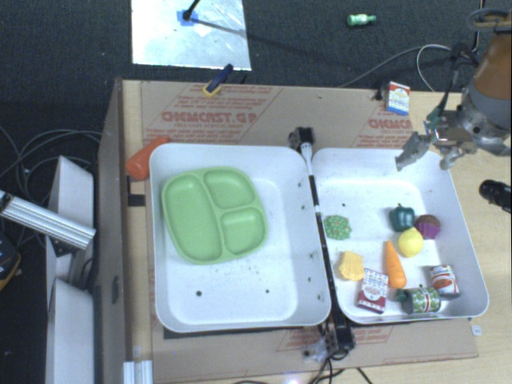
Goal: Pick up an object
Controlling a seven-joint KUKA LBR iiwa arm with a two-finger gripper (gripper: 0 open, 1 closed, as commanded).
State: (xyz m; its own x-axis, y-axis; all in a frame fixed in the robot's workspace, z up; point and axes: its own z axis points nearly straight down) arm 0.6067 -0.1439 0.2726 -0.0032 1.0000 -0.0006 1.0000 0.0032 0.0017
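Grey arm in from right, two-finger gripper above far edge of right white bin, fingers spread apart, nothing between them. Toys clustered at bin's near right: dark teal pepper, yellow lemon, purple round fruit, orange carrot, green bumpy ball. Left white bin holds light green divided plate.

Smooth white plastic bins sit on matt brown cardboard; the green plate looks matt.
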